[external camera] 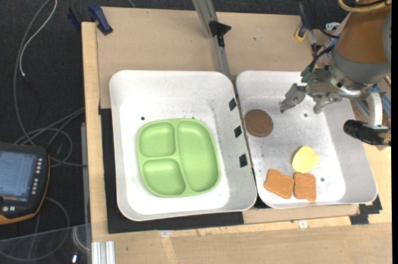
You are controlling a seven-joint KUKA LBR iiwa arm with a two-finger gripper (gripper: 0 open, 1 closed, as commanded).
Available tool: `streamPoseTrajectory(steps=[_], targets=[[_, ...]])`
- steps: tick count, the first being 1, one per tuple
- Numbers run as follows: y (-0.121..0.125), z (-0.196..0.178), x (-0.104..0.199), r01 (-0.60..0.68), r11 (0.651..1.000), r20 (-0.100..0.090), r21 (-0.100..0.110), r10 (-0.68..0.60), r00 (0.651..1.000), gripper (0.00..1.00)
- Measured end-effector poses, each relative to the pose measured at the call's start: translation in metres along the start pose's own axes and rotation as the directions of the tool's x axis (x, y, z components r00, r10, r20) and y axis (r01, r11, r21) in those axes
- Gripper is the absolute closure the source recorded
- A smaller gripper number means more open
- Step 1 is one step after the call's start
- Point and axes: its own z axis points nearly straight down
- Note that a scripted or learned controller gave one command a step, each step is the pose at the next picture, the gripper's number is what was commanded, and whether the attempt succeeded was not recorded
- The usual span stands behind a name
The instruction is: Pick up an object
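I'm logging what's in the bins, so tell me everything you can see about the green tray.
The green tray is a light green, plastic-looking dish with rounded corners and three compartments: two smaller ones on the view's left, one long one on the right. It lies flat, slightly rotated, on the floor of the left white bin, toward its near side. Nothing sits in it.

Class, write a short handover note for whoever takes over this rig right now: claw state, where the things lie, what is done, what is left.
Claw: open, holding nothing, above the right bin's far part.
Right bin: brown round piece, yellow piece, two orange pieces near the front.
Left bin: green divided tray.
Done: nothing picked up.
Left: lower onto one object, close, lift.
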Motion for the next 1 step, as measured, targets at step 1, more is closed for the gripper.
streamPoseTrajectory(steps=[1], targets=[[-0.0335,0.0185,0.0815,0.009,1.000,-0.004,0.007,-0.009,1.000,0.00]])
